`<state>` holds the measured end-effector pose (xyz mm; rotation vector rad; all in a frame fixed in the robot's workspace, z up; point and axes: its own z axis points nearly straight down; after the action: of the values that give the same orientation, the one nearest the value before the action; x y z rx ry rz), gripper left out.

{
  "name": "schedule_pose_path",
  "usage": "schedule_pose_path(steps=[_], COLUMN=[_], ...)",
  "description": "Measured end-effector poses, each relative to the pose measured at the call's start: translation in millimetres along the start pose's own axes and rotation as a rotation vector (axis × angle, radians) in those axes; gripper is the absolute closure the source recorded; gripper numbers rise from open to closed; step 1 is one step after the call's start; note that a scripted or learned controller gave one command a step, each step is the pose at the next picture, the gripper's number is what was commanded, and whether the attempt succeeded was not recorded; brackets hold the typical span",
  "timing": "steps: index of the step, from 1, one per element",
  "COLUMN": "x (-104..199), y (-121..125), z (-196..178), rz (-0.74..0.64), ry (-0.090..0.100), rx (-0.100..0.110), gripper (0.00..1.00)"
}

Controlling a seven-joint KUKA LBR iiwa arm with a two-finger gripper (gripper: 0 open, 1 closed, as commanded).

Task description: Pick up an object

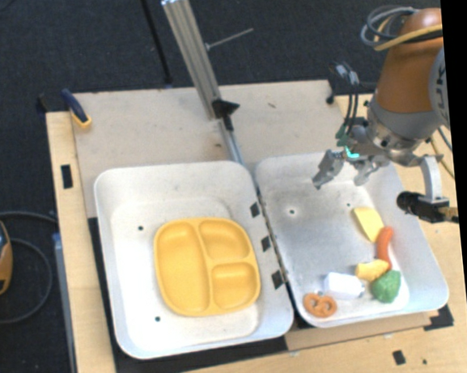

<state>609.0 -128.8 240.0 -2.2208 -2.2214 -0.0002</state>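
Bench of pale wood carrying 2 shallow white plastic bins side by side.

Left bin: holds 1 yellow plastic divided tray with 3 compartments, lying flat near the bin's middle, slightly toward the near side.

Right bin: 6 small items clustered along its right and near-right part.
- Pale yellow wedge-shaped block, toward the right wall, about mid-depth.
- Orange-red carrot-shaped piece, just near of the yellow block, touching or almost touching it.
- Small yellow rounded piece, near of the carrot piece.
- Green broccoli-shaped piece, in the near-right corner, just beside the small yellow piece.
- White blocky piece, left of the green and yellow pieces.
- Orange-brown pretzel-shaped piece, at the near edge, just left of the white piece.

Grey arm with orange band reaches in from the right, over the far-right part of the right bin. 2-finger gripper sits above the bin's far end, fingers spread wide apart, nothing between them. It is well apart from the item cluster; the pale yellow block is the closest item, near and right of it.

A grey metal rail runs at a slant from the far side down to the gap between the bins.
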Motion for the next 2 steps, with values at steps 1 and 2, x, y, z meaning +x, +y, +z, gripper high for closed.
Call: schedule_pose_path(steps=[1, 2], x=[0.0, -2.8], y=[0.5, 4.8], z=[-0.8, 61.2], rz=[0.0, 0.0], ry=[0.0, -0.002], rx=[-0.002, 0.003], gripper=[0.0, 0.0])
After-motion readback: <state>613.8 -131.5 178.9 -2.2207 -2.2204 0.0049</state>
